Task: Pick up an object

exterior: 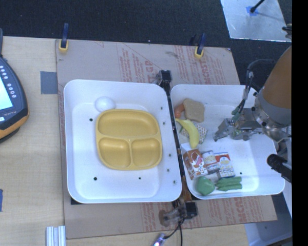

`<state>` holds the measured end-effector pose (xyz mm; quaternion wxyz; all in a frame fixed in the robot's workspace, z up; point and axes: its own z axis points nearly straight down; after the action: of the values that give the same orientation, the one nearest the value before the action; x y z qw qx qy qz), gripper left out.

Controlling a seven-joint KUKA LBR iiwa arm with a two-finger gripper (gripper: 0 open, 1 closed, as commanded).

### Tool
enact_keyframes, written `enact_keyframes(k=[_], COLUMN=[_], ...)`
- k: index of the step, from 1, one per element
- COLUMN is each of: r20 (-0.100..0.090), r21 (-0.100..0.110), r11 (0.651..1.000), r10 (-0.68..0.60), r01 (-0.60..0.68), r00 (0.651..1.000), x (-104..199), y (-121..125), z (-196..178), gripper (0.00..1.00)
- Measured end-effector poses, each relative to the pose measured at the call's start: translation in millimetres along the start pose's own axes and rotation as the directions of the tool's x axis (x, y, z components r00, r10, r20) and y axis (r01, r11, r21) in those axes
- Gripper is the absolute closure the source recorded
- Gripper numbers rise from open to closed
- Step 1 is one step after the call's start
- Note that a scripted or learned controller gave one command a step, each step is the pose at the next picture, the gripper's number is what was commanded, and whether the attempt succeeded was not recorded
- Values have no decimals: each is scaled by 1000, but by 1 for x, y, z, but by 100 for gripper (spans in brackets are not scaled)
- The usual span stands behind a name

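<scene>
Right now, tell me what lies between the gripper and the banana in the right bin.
In the camera view, bare white bin floor separates the gripper from the banana. A small patterned item lies against the banana's right side.

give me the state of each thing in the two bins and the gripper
yellow divided plate: lying flat in the left bin, right side up
white ball: resting beside the plate's far left corner
banana: lying in the right bin
brown block: lying flat
small cartons: lying flat, side by side
green toys: lying at the near edge
gripper: low over the right bin, holding nothing
</scene>
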<state>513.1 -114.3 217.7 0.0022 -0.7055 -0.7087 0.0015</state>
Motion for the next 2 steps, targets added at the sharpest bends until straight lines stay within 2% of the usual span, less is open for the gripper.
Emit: enact_keyframes(k=[1, 2], r20=[3, 2], r21=[-1, 2], r11=[1000, 1000], r10=[-3, -1], r01=[3, 1], r00=[1000, 1000], x=[48, 17], y=[52, 55], z=[26, 119], gripper=[0, 0])
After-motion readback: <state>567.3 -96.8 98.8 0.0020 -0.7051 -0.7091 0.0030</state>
